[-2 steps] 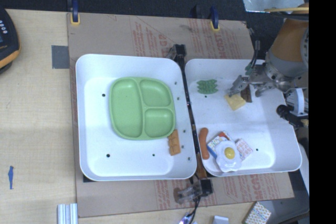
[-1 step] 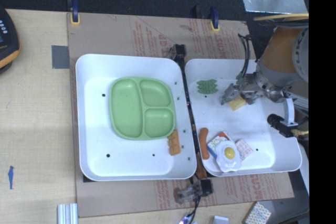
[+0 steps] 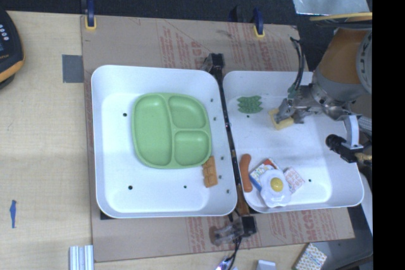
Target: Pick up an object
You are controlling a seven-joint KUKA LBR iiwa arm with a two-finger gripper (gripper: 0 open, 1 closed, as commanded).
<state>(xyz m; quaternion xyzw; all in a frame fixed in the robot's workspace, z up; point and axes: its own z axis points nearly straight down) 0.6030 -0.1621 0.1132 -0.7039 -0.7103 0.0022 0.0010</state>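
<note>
Yellow block [image 3: 284,121] partly under end effector [image 3: 290,109]

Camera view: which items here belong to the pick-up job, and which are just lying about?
Job:
- gripper low in the right bin
- yellow block just beneath it
- green leafy piece
- sausage
- fried egg

Lying about:
- green divided plate in the left bin
- brown piece beside the plate

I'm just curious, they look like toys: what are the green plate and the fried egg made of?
The green plate looks like moulded plastic with a matte finish: one even pale green, rounded dividers, soft sheen. The fried egg seems to be plastic or rubbery toy food: flat white with a bright yellow yolk; which one, I can't tell. Both lie in white bins, probably plastic too.
</note>
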